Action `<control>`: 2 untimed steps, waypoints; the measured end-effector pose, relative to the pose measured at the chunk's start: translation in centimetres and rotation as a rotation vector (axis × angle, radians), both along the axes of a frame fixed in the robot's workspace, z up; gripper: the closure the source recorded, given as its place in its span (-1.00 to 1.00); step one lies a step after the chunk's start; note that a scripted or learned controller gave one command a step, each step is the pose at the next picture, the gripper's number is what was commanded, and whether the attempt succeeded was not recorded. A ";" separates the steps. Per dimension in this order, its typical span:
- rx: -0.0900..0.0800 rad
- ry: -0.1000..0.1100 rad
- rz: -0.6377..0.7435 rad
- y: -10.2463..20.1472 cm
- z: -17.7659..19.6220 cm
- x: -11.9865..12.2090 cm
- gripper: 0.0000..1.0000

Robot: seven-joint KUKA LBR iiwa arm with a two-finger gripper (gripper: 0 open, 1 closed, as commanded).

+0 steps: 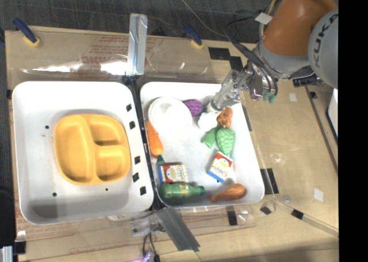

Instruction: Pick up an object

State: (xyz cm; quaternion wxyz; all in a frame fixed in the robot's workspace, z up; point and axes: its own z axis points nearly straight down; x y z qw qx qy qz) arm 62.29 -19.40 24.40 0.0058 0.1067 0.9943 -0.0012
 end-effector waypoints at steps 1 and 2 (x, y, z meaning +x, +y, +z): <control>0.001 0.003 0.007 0.2 0.8 0.0 1.00; -0.001 0.000 0.013 0.3 1.9 0.2 1.00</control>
